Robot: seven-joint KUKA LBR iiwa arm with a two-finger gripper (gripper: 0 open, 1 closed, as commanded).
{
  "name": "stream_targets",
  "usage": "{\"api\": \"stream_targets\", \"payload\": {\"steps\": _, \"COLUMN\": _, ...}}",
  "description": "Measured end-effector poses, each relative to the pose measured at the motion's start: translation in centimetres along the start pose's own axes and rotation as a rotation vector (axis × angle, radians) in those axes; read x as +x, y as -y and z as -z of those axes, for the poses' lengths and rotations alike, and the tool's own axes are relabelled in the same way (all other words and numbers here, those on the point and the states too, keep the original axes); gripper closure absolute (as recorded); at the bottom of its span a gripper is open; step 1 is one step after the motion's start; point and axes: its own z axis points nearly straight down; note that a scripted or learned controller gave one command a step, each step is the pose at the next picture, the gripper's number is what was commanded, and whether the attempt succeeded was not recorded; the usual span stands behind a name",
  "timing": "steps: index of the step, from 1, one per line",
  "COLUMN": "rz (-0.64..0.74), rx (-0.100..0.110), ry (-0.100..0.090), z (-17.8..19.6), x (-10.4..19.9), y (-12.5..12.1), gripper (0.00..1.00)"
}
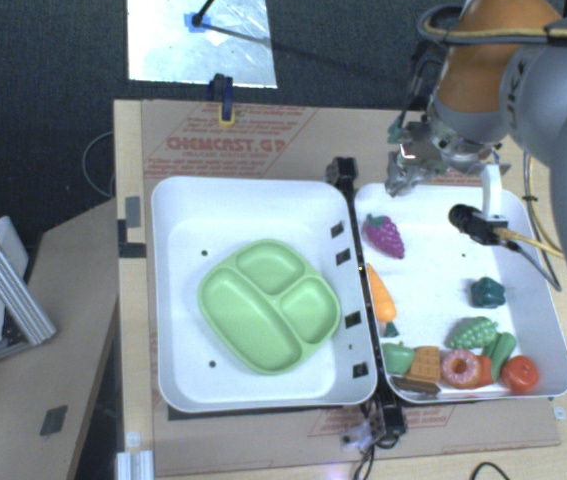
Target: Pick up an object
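Observation:
My gripper [403, 180] hangs over the far left corner of the right bin [433, 268], just above its back rim. Nothing shows under it or in it. A purple bunch of grapes [384, 235] lies a short way in front of it. An orange carrot [381, 293] lies against the bin's left wall. A dark teal piece [486, 291] sits toward the right. Along the front lie a green pepper [398, 356], a waffle [425, 365], a pink donut [460, 368], green grapes [473, 333] and a red tomato [521, 372].
The left bin [178, 218] holds a green divided plate [268, 306]. A black divider [355, 268] runs between the bins. A black fitting with a yellow cable [473, 223] hangs from the arm over the right bin. A blue clamp [224, 96] stands behind the bench.

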Motion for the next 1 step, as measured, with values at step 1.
{"api": "stream_targets", "payload": {"steps": 1, "rz": 0.0, "rx": -0.001, "ry": -0.001, "z": 0.29, "x": -0.57, "y": 0.07, "gripper": 1.0}}
